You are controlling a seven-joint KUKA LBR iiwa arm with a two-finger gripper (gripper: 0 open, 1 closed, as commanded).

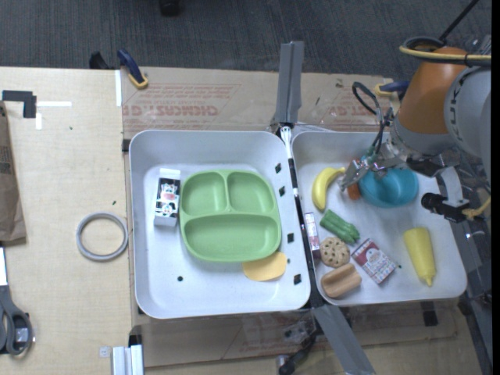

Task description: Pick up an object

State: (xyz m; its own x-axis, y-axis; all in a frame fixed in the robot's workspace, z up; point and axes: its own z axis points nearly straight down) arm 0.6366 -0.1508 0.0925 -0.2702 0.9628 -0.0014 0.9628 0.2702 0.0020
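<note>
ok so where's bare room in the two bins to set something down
Left bin: bare floor along the front, below the green tray and yellow chip. Right bin: crowded; only a small gap between the blue cup and corn.

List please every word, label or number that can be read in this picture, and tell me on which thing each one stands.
No text can be read with certainty.
Cardboard sheet behind the bins: red printed lettering, upside down, too faint to read.
Small white box beside the green divided plate: dark picture print, too small to read.
Red packet in the right bin: white print, blurred.
</note>
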